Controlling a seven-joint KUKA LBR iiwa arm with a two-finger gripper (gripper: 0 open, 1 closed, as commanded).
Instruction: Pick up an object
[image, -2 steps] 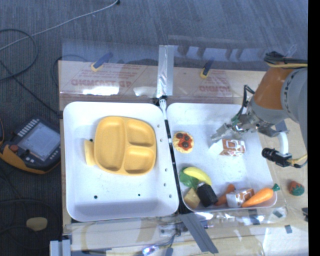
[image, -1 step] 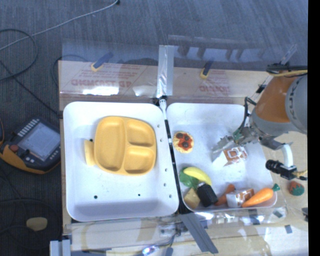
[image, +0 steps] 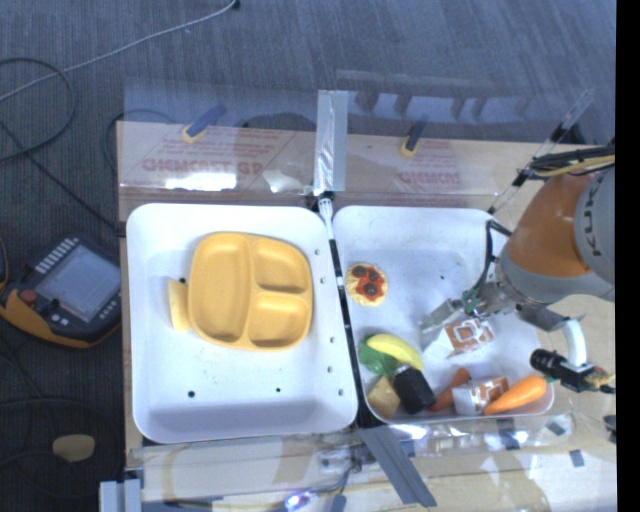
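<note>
The carrot (image: 516, 394) lies in the right bin's (image: 420, 225) front corner. My pincer (image: 468, 318) hovers above a small packet (image: 468, 336), grip unclear; I should descend squarely and centre before squeezing.

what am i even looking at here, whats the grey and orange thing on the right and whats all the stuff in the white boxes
This is one picture from a camera fixed above a workbench, looking down at a slant. The grey and orange thing is a robot arm reaching in from the right. Its grasping tool hangs over the right bin, just above a small orange and white packet; I cannot tell whether it grips anything.

The left bin holds a yellow divided tray. The right bin holds toy food: a small pizza, a banana, a carrot and a black cylinder, mostly piled along the near edge. The robot's job is to pick one thing up.
</note>
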